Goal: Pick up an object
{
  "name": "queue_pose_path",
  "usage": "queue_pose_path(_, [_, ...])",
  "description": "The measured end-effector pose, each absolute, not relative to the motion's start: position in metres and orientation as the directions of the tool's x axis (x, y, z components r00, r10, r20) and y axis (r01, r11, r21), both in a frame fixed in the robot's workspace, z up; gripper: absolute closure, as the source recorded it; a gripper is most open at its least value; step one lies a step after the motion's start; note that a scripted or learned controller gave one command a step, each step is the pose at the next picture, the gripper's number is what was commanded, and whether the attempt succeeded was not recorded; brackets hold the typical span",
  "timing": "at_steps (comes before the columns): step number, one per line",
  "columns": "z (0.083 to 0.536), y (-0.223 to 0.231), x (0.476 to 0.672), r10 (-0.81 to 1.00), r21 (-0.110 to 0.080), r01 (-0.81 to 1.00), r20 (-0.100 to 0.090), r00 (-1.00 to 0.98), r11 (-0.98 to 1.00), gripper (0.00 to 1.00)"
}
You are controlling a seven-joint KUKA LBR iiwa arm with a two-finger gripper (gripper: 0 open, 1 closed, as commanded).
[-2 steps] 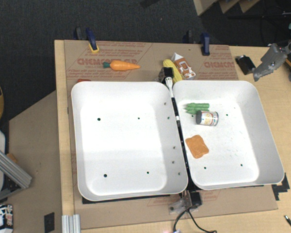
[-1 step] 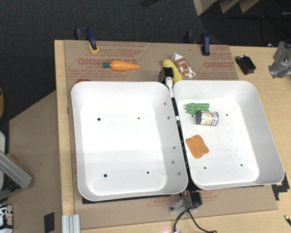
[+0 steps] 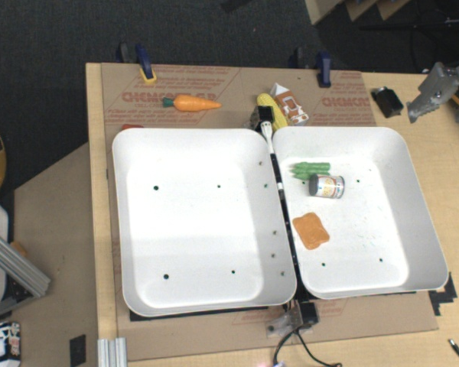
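The right bin holds three things. A green bean-like piece lies near its upper left, and a small can with a dark lid lies on its side just below it. A flat orange piece rests further toward the front. My gripper is a grey shape at the far right, beyond the right bin's back corner, well away from all three things and above the bench.
The left bin sits beside the right one. Behind the bins on the cardboard lie a carrot, a yellow banana and a small packet. Two blue clamps hold the back edge. A black block lies at back right.
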State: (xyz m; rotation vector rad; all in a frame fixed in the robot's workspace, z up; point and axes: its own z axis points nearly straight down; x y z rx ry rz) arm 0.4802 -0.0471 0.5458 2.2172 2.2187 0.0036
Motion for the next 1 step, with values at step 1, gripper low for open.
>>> queue_pose_path(1, [0.5570,-0.0471,0.4809,1.000,0.011,1.000,-0.003,-0.001,0.001,1.00])
